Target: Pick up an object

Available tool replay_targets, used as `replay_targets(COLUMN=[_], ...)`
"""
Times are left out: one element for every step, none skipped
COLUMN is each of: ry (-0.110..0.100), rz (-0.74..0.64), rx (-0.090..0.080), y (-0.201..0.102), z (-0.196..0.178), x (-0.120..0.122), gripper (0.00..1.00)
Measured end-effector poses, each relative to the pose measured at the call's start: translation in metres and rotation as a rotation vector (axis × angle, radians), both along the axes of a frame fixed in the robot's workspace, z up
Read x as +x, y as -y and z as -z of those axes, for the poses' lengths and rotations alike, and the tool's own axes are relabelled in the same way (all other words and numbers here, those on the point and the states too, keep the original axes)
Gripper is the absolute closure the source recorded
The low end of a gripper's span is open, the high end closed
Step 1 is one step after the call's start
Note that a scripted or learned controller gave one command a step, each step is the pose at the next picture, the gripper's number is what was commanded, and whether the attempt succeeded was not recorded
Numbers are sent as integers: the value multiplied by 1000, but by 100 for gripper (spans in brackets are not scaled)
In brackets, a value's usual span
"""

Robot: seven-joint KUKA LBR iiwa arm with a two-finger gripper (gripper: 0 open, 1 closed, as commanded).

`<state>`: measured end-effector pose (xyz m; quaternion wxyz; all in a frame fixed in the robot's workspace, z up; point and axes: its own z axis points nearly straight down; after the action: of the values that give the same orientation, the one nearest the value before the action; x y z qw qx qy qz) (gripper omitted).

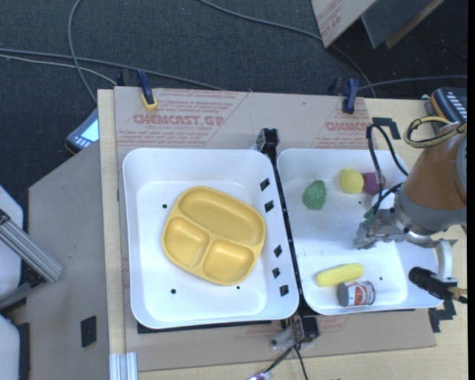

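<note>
Purple obj half hidden behind yellow ball, tool over right bin, grip state unclear

Bench surroundings — bins, board and clutter

Two white bins sit side by side on a cardboard sheet printed in red, held at its far edge by two clamps — one toward each corner. Grey cables trail over the dark floor; a cardboard box stands beyond.
</note>
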<state>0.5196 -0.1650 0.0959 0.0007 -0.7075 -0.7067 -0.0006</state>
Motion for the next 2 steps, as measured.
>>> replay_targets(ry=[3, 8], rz=[0, -3], rx=[-3, -4], y=[3, -2], z=[-49, -113], x=[-9, -7], gripper=[100, 100])
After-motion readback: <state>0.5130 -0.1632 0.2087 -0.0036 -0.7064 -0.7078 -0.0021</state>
